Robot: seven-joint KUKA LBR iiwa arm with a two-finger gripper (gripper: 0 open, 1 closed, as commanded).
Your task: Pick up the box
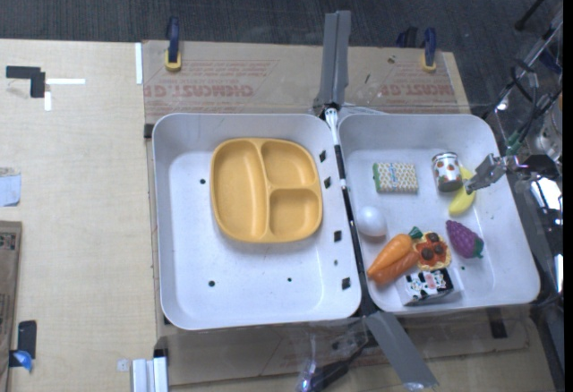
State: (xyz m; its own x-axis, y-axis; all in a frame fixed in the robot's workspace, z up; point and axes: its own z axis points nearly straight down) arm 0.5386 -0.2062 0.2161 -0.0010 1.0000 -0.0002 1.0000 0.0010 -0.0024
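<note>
A small flat box with a green and white pattern point(396, 177) lies in the upper part of the right bin point(501, 274). A second small box, black and white point(427, 286), lies near that bin's front edge. My gripper point(485, 174) hangs over the bin's right side, just right of a small can point(445, 168) and above a yellow banana point(462, 199). It is about a hand's width right of the patterned box and holds nothing that I can see.
The right bin also holds a white egg point(371, 221), a carrot point(391, 258), a pizza slice toy point(432, 250) and purple grapes point(465, 238). In the left bin point(179, 274) sits a yellow divided plate point(266, 189).
</note>
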